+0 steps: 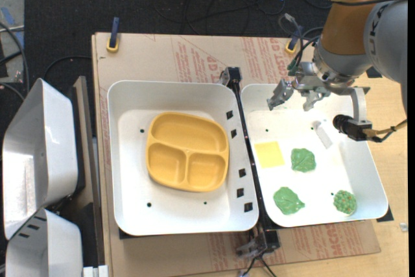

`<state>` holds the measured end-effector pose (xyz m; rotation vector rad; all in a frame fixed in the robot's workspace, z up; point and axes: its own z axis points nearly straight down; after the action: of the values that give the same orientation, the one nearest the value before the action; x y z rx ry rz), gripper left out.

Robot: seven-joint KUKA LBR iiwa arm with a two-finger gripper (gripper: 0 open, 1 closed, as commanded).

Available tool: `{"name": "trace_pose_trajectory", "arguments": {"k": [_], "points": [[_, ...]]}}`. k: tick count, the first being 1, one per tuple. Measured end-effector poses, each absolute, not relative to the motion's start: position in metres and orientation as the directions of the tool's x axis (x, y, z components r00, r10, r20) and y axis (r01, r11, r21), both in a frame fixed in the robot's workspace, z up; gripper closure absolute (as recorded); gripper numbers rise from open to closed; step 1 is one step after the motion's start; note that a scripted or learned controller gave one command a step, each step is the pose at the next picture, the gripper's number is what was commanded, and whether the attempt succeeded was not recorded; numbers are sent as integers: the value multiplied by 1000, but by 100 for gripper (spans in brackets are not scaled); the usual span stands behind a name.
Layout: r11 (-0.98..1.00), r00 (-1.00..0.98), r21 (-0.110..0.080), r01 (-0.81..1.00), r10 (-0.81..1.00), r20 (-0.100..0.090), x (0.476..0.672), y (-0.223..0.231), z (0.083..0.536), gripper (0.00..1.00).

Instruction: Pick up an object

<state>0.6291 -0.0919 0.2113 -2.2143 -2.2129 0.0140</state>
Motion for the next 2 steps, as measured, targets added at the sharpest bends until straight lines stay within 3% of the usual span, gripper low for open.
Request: {"name": "trace_pose_trajectory", "arguments": {"k": [1, 2], "points": [[1, -1, 0, 1000, 1000, 0, 632, -92, 220, 0], [-2, 2, -3, 1000, 1000, 0, 625, -93, 175, 0]]}}
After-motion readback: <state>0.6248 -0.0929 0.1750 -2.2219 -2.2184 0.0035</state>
